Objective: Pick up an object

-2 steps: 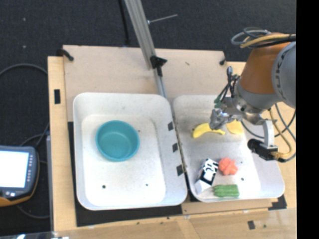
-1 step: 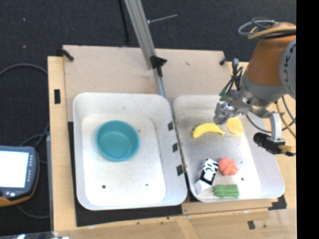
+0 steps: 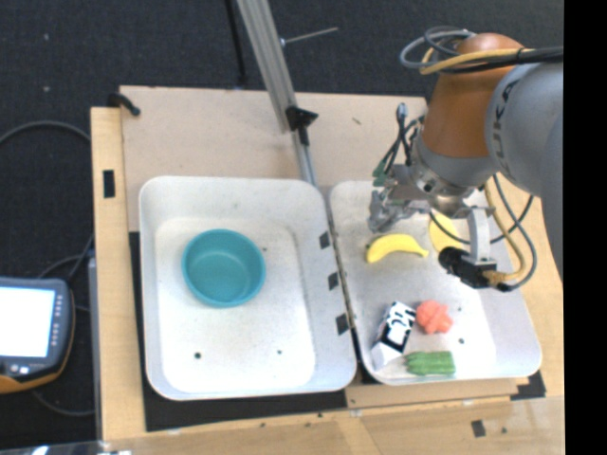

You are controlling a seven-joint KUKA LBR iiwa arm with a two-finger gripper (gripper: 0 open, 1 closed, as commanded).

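Parts of the grey arm with its orange band (image 3: 469, 112) cover the upper right corner of the right-hand shallow white bin (image 3: 512, 335), so we cannot see what lies beneath the wrist. A second yellow shape (image 3: 446, 233) shows just under the wrist, mostly hidden, and we cannot tell what it is. The two-finger gripper (image 3: 381, 214) hangs over the upper left of that bin, just above the banana; its tips blur into the cables and the bin floor, so we cannot tell whether the claw stands apart or together, and we see nothing between its tips.

We count two bins side by side. The left-hand shallow white bin (image 3: 156, 349) holds one round teal plastic bowl (image 3: 223, 266). The right bin holds four clear items: one small curved yellow banana (image 3: 395, 247), one lumpy pinkish-orange toy (image 3: 434, 317), one black-and-white box-like object (image 3: 397, 324) and one flat green piece (image 3: 431, 363).

We see the banana lying on the bin floor near the left wall, arched upward, smooth and bright, with its left end close below the gripper. The pinkish toy and the black-and-white object sit just beside each other lower down, and the green piece lies near the front rim. A slanted metal pole (image 3: 270, 55) runs down to the gap between the bins.
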